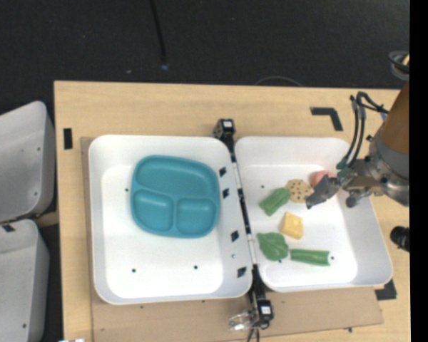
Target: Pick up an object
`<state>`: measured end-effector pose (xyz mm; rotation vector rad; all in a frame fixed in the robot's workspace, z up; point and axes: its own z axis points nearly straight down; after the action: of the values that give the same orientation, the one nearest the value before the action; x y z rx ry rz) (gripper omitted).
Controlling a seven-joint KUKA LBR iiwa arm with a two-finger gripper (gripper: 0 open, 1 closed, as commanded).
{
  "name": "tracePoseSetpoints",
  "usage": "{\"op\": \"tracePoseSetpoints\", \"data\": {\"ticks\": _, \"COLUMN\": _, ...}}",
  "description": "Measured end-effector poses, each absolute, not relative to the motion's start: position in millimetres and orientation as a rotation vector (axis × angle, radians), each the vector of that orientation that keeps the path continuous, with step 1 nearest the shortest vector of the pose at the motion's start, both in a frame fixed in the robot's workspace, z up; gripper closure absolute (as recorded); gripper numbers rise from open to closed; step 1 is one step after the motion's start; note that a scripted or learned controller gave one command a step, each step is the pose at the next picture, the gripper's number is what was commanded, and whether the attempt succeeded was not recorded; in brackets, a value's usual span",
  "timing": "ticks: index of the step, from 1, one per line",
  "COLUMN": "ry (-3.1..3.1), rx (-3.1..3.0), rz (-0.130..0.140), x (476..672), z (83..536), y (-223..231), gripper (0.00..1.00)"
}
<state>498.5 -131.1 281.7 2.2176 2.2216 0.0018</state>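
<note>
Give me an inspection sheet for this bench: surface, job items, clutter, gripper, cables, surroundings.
Surface: wooden bench bearing a left bin and a right bin, side by side.
Job items: in the right bin, a cookie, yellow piece, pink piece and three green pieces.
Clutter: teal plate in the left bin.
Gripper: gripper low over the right bin, beside the pink piece; finger state unclear.
Cables: dark cables along the arm; one cable on the floor.
Surroundings: dark floor; white panels at left.

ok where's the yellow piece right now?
In the camera view the yellow piece lies in the right bin, near its middle, just below the round cookie and above the leafy green piece.
</note>
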Motion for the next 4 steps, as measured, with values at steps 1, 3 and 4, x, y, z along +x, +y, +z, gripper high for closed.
{"op": "tracePoseSetpoints", "data": {"ticks": 1, "ry": 2.221, "rx": 2.225, "rz": -0.005, "x": 508.6, "z": 228.7, "y": -131.5, "gripper": 0.00}}
{"op": "tracePoseSetpoints", "data": {"ticks": 3, "ry": 2.221, "rx": 2.226, "rz": -0.005, "x": 501.3, "z": 122.1, "y": -141.4, "gripper": 0.00}}
{"op": "tracePoseSetpoints", "data": {"ticks": 4, "ry": 2.207, "rx": 2.231, "rz": 0.003, "x": 503.3, "z": 136.4, "y": -142.3, "gripper": 1.00}}
